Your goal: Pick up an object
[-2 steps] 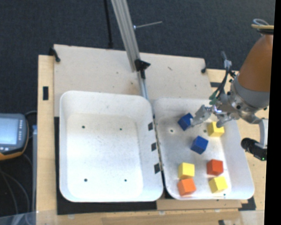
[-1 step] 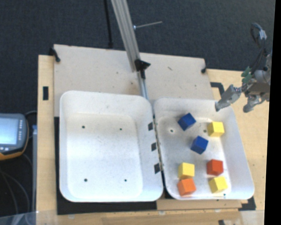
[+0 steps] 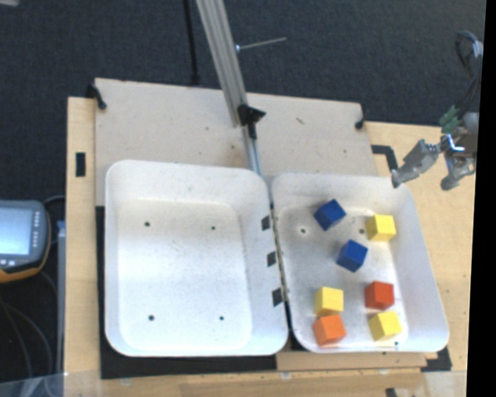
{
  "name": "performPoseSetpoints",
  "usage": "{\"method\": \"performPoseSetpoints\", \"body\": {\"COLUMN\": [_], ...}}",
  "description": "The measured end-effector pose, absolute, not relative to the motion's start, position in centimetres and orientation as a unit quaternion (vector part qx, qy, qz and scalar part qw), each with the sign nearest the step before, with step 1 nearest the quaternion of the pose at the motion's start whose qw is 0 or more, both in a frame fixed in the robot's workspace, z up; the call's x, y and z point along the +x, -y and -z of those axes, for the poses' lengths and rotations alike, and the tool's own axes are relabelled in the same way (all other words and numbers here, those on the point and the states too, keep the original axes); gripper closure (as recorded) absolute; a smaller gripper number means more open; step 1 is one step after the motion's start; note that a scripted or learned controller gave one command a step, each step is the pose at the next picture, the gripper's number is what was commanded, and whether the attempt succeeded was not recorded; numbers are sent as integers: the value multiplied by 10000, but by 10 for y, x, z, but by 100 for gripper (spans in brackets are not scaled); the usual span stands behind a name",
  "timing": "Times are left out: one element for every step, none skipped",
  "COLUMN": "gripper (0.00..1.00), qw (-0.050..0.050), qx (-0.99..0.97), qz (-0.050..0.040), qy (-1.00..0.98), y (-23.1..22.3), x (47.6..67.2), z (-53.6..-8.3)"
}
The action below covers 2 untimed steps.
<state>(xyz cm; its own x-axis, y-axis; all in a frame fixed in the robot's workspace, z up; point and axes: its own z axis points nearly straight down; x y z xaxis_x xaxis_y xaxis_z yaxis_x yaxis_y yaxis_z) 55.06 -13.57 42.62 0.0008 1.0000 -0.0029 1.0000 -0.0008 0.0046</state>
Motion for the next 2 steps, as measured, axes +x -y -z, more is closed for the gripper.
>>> {"method": "performPoseSetpoints", "body": {"gripper": [0,0], "qw": [25,-3], "qx": [7055,7054], "qz": [-3,14], "qy": [-7087,-7088], "y": [136,128], "x": [616,655], "z": [-434,-373]}}
